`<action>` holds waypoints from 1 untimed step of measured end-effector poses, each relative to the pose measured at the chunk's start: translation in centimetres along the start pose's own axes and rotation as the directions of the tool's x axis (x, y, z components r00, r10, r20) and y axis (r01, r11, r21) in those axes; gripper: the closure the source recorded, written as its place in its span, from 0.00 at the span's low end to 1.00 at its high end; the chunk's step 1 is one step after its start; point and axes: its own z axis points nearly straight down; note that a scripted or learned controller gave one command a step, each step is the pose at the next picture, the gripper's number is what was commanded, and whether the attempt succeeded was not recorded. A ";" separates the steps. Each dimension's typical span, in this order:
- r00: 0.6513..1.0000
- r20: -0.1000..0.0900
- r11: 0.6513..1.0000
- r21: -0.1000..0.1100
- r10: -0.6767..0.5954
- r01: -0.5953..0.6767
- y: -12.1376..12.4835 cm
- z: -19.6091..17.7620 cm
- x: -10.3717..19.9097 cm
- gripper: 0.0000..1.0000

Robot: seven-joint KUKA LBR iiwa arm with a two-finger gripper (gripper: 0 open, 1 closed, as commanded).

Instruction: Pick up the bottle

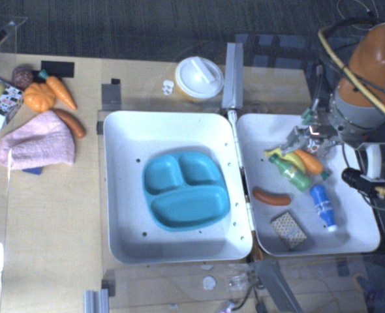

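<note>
On the far left of the wooden table (49, 240) I saw a folded pink cloth (36, 143), with a small orange toy pumpkin (38, 97) and an orange toy carrot (62, 90) just above it. The left white bin (117, 194) held a blue divided plastic tray (186, 189); beyond its far edge stood a round white lidded container (199, 77).

In the right white bin (369, 233) lay a cluster: a green plastic bottle (292, 173) lying on its side, touching a yellow toy banana (280, 155) and an orange toy piece (310, 161). Near them were a brown toy sausage (271, 197), a speckled grey sponge block (288, 230) and a blue plastic bottle with a white cap (322, 207), lying apart from the clutter.

The gripper (310, 135) hung just above the cluster's far end, and I could not tell whether its fingers stood wide or narrow; nothing showed between them.

I judged the approach was under way, with no grasp made. Either bottle would fit the task. The green one sat nearest, but its neighbours crowded it, so I would have set the fingers across its body and descended straight, avoiding the banana. The blue one offered cleaner clearance.
</note>
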 end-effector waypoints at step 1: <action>0.961 0.000 0.961 -0.002 -0.276 0.276 -0.7 12.4 -0.5 0.00</action>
